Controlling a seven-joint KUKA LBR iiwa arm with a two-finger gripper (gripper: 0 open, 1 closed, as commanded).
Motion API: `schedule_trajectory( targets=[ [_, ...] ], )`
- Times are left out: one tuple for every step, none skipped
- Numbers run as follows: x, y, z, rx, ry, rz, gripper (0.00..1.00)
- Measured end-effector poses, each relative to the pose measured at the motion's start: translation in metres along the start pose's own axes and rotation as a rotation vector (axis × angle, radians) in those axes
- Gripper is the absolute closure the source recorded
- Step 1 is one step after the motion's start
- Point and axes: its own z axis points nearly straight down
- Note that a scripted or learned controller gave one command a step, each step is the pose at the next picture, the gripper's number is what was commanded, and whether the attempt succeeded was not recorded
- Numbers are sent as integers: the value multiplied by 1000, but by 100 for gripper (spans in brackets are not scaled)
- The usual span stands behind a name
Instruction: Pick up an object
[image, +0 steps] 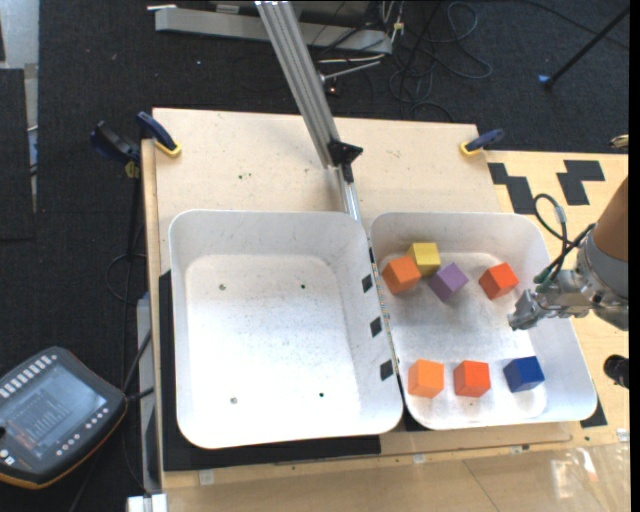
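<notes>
Hand (522, 316) hangs over the right bin (560, 385), at its right side; whether it is released or clenched cannot be told. 7 cubes lie in that bin. Back row: orange cube (401, 273), yellow cube (425, 257), purple cube (448, 281), red-orange cube (497, 280). Front row: orange block (426, 378), red block (472, 378), blue block (523, 374). Left bin (200, 400) beside it on the worktop (250, 150).

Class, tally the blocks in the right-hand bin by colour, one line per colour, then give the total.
Orange: 4
Yellow: 1
Purple: 1
Blue: 1
Total: 7 blocks, all in the right bin
</notes>
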Motion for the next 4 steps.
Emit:
schedule_trajectory(
  targets=[
    [2,2,-43,0,0,-1,100],
    [1,4,-92,0,0,-1,100],
    [53,12,-72,7,5,-5,100],
    [112,15,-73,6,5,-6,100]
  ],
)
